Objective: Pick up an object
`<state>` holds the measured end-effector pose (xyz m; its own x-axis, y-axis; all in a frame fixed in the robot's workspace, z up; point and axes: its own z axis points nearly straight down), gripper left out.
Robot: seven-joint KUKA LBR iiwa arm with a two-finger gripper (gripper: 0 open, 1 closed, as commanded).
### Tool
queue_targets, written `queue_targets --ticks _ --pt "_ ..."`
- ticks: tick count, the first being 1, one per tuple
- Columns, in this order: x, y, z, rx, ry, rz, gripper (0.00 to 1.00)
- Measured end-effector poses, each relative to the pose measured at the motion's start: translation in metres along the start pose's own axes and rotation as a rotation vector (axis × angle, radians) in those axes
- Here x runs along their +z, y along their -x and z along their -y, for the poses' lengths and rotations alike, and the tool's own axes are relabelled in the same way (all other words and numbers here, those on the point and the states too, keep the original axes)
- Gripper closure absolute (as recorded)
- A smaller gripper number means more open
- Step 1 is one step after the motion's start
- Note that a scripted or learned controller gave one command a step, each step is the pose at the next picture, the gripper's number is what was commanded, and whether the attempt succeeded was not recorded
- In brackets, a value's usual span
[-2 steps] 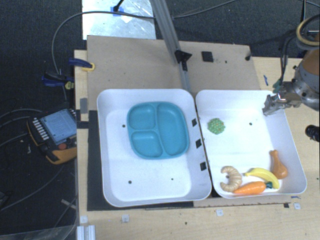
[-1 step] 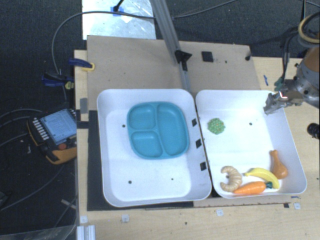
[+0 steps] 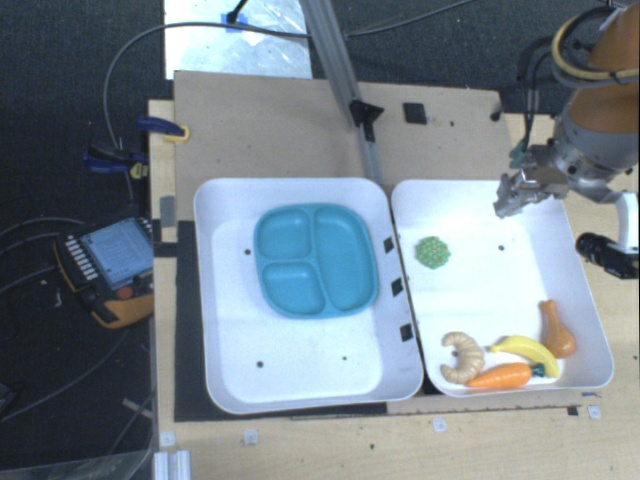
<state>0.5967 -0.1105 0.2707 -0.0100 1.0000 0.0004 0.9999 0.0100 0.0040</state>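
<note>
- Hanging above the bench, closer to the lens than anything else, the grey two-finger gripper (image 3: 512, 196) is hovering over the far part of the right-hand shallow white bin (image 3: 500, 293); whether it is open or closed cannot be told from this angle
- Behind it, the grey arm with the orange band (image 3: 598, 108) is reaching in from the right
- Nearest to the gripper, a small green bumpy ball (image 3: 432, 252) is lying alone near that bin's left wall, well apart from the gripper
- Along the bin's near edge, a tan curled croissant-shaped toy (image 3: 460, 356), an orange carrot toy (image 3: 500, 376) and a yellow banana toy (image 3: 525, 349) are lying clustered; a brown-orange drumstick-shaped toy (image 3: 556, 330) is resting just beside them to the right
- Farther left, the left-hand white bin (image 3: 215, 268) is holding a blue three-compartment plastic plate (image 3: 316, 260)
</note>
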Motion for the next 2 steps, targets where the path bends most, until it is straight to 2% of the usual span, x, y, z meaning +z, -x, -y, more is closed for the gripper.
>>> queue_targets --ticks 2 --pt "-0.003 -0.104 -0.021 0.0 0.0 -0.001 1.0"
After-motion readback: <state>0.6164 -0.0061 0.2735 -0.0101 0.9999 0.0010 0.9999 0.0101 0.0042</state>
